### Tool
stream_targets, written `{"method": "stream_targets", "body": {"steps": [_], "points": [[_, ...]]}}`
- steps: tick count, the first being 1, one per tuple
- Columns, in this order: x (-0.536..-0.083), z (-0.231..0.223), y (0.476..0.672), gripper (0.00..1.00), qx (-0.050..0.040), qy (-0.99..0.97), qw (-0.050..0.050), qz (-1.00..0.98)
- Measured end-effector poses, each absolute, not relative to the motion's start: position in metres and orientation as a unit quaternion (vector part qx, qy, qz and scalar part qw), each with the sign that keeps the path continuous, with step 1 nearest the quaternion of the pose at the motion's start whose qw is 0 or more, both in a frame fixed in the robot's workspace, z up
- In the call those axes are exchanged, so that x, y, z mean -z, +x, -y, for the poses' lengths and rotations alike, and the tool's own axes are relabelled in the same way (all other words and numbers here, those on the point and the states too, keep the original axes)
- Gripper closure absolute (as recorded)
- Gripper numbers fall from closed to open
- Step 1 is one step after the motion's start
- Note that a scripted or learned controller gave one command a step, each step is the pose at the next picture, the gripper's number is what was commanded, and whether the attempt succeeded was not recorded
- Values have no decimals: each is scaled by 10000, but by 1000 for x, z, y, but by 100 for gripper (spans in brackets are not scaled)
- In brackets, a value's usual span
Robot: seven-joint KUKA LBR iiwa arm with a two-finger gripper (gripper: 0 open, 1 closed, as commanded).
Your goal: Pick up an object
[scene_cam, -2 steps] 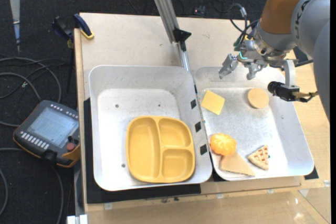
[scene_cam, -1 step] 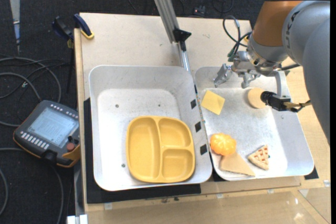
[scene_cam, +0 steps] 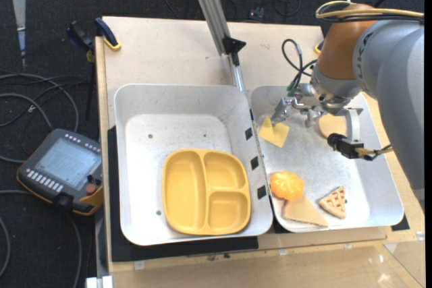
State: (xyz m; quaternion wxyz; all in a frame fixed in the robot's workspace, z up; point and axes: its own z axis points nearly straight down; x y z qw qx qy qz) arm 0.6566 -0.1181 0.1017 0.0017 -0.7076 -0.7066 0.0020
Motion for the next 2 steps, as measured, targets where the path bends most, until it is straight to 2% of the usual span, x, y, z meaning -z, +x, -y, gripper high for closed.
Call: {"method": "stream_targets", "body": {"steps": [1,2], "points": [[-95,118,657,0,-8,-7073,2,7069],[-106,118,657,100,2,-7073,-10,7069]]}}
